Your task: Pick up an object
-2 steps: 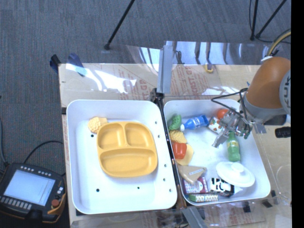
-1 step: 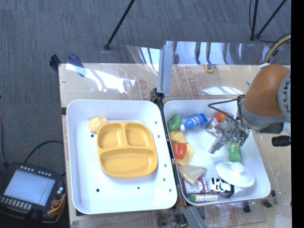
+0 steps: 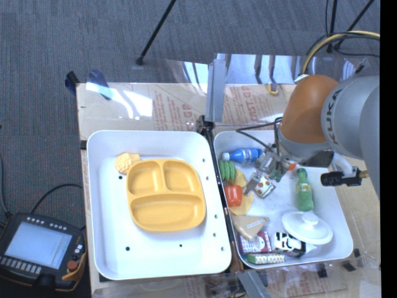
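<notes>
1. Two white bins; your gripper (image 3: 263, 177) hangs over the right bin (image 3: 344, 225), and I cannot tell what state it is in.
2. Directly beneath it lies a small white box with red dots (image 3: 265, 187). It looks light and stiff; take it across its flat sides.
3. Just beyond it, a red plastic pepper (image 3: 233, 195) crowds that side.

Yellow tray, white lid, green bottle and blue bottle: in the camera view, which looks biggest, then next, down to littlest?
1. Yellow tray, by far the biggest.
2. White lid.
3. Green bottle and blue bottle look about alike, so I won't rank them; the blue one is partly hidden by the arm's cables.
</notes>
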Robot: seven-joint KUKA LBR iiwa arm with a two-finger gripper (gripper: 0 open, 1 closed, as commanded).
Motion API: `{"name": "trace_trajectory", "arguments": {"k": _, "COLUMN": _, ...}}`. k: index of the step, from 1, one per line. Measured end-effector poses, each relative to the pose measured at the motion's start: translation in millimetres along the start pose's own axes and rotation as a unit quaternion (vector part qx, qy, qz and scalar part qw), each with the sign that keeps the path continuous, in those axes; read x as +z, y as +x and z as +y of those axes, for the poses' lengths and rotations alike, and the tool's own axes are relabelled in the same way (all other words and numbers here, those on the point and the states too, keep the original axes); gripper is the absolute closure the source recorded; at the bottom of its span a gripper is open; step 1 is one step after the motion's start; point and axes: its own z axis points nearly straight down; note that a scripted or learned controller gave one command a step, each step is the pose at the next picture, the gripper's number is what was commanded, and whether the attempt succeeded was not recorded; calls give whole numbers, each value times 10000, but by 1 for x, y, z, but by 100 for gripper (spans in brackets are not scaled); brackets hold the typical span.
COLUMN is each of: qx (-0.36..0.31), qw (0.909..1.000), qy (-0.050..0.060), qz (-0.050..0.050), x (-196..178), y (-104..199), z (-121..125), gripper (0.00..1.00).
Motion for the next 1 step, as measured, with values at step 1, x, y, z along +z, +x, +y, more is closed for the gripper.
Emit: {"name": "trace_trajectory", "arguments": {"k": 1, "qx": 60, "qw": 10000, "qy": -23, "qz": 9, "x": 0, "y": 66, "z": -31, "gripper": 0}}
